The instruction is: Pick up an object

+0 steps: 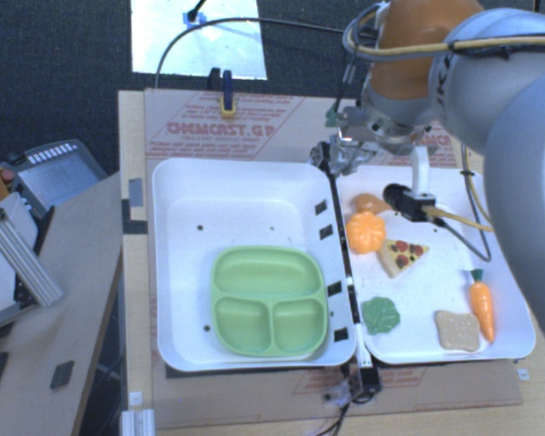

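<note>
The right bin [504, 339] holds a small orange pumpkin [365, 232] near its left wall, round and ribbed, with a paler orange piece [367, 203] just behind it. Beside the pumpkin lies a pizza slice [401, 255]; nearer the front are a green broccoli piece [381, 315], a slice of bread [457, 330] and a carrot [481, 306]. The left bin [177, 198] carries a green divided plate [270, 300]. Both bins rest on cardboard [254, 125] over a bench, dark carpet behind. The gripper [345, 157] hangs over the far end of the divide between the bins; whether it is spread or closed cannot be told, and nothing is seen in its grasp.
</note>
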### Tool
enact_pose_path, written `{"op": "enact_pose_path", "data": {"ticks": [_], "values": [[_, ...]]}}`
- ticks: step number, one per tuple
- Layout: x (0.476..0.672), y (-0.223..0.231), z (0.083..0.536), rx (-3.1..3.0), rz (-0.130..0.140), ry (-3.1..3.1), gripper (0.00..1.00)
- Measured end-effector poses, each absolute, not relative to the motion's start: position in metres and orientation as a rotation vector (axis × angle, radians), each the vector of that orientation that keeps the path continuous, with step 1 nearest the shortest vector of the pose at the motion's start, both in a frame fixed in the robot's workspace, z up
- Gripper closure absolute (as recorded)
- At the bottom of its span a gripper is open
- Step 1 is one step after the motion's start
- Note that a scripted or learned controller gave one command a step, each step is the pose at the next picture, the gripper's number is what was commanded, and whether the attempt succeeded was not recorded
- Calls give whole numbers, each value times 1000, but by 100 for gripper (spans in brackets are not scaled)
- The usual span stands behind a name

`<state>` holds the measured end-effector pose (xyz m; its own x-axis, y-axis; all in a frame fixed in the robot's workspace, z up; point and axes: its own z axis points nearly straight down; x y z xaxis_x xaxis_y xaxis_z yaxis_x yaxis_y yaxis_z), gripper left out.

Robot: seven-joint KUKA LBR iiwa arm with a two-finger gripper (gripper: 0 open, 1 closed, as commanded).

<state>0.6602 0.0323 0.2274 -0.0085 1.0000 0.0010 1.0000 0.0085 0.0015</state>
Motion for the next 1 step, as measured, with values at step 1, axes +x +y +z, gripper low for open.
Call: {"op": "enact_pose_path", "data": {"ticks": [1], "values": [[658, 77, 221, 2213, 2, 2229, 100]]}}
